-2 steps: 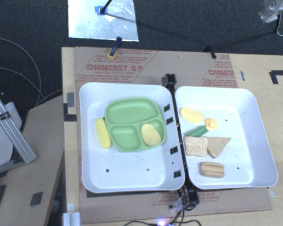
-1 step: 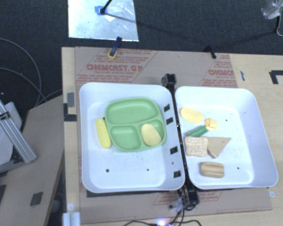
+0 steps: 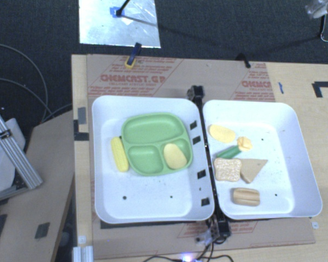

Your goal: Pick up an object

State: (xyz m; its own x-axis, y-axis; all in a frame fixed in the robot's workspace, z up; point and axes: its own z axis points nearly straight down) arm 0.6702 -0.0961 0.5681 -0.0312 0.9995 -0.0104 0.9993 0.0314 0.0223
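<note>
Nothing is gripped at this point: the pincer [image 3: 321, 4] is parked way up in the top right corner of the camera view, well off the table [image 3: 218, 75], and it's so blurred that whether it's wide or narrow can't be told. The pickable stuff is split between the two bins. In the left bin [image 3: 106, 201] a green divided tray [image 3: 153, 132] is sat with a yellow oval piece [image 3: 175, 155] in its lower right compartment, and a corn cob [image 3: 119, 154] is laid just beside the tray's left edge. In the right bin [image 3: 300, 146] a yellow flat piece [image 3: 222, 133], a small yellow chunk [image 3: 244, 143], a green strip [image 3: 228, 152], a speckled cracker square [image 3: 227, 169], a tan wedge [image 3: 252, 169] and a bread roll [image 3: 245, 196] are found. Trouble is most likely expected from that middle cluster: the green strip, cracker and wedge look to be touching, so one could be nudged or two pinched at once if a descent is aimed there. The flat pieces probably sit too low to be caught cleanly and could be skated over. The corn cob is tucked right against the tray, so a finger could be landed on the tray rim. The oval piece could be blocked by the compartment walls. The bread roll, apart from the rest and chunky, is judged the safest bet, though it's fairly near the front wall.
</note>
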